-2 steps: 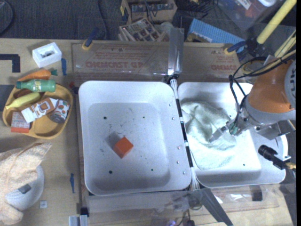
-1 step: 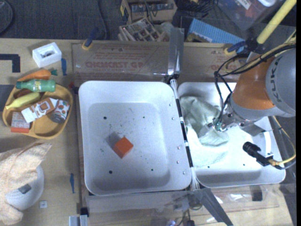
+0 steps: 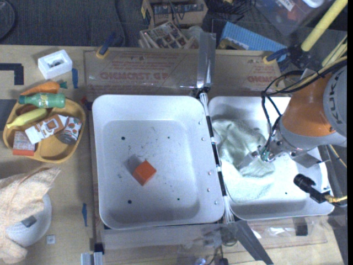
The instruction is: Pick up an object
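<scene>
Two shallow white bins sit side by side on the bench, the left bin [image 3: 110, 115] holding a small orange block [image 3: 145, 172] near its middle, with a grey shape just beside the block at its upper left that is too blurred to name. The right bin [image 3: 287, 203] holds a crumpled pale green cloth [image 3: 238, 142] spread over its left half, from the upper left corner down toward the centre. The grey arm [image 3: 331, 101] with its orange band [image 3: 309, 115] reaches in from the right and bends down over the right bin, and the gripper [image 3: 266, 154] is low at the right edge of the cloth, touching or pressed into its folds. Whether it is open or closed, and whether it has hold of any fabric, I cannot tell, since the wrist and cables hide its tip. The orange block lies well apart from the gripper, in the other bin. To the left of the bins a yellow bowl [image 3: 55, 153] holds a green bottle [image 3: 44, 100], a yellow banana-like piece and some small printed packets. A small white box [image 3: 55, 63] stands above the bowl, and a peach-coloured cloth [image 3: 25, 195] lies below it at the bench's left edge.
</scene>
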`<state>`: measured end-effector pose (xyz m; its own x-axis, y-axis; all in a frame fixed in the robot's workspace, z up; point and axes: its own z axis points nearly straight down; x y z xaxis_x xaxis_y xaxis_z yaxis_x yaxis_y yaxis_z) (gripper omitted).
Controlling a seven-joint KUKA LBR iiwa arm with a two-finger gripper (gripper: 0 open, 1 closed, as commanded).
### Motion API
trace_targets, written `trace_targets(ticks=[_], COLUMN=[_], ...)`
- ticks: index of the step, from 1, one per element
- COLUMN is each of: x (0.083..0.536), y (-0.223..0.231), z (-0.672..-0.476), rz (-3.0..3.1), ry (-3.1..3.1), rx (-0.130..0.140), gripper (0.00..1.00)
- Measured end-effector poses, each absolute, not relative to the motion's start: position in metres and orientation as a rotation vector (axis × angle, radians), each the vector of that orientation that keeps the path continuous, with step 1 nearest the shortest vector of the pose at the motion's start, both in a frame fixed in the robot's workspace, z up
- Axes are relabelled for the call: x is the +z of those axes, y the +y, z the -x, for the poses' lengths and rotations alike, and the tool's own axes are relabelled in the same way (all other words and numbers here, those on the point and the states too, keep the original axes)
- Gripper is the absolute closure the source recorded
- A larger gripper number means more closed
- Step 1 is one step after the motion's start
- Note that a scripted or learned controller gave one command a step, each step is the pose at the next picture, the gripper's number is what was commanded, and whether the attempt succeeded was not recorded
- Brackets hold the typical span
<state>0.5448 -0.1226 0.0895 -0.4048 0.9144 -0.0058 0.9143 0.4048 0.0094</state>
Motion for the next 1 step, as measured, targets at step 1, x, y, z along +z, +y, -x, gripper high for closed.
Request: trace_targets(ticks=[1], x=[0.1418], y=[-0.1359], z=[-0.5035], rz=[-1.661], ry=[2.668], rx=[0.001], gripper=[0.00])
